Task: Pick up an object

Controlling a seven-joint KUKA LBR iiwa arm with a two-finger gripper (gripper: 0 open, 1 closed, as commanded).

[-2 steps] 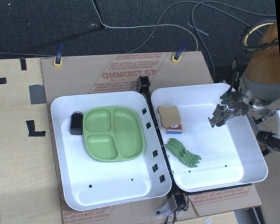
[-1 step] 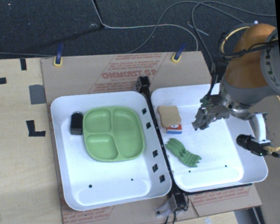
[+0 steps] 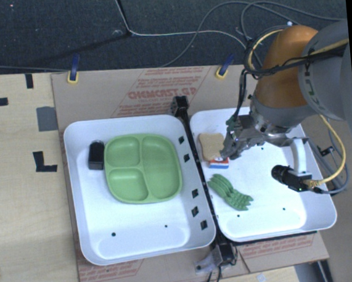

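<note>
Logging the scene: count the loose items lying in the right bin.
2: a tan slice by the divider near the gripper, and a green leafy piece nearer the front. The arm may hide more.

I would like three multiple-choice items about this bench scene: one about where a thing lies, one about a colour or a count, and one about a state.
1. Where does the green divided plate lie?
A. in the left bin
B. in the right bin
C. on the cardboard outside the bins

2. How many compartments does the green divided plate have?
A. two
B. three
C. five

3. Where is the end effector now?
A. over the left bin, above the plate
B. low in the right bin, at the tan block
C. outside both bins, above the dark cloth

Answers:
1 A, the plate sits in the left bin, beside a small black object.
2 B, its ridges mark off three sections.
3 B, it points down in the right bin at the tan block, above the green leafy object.
</note>
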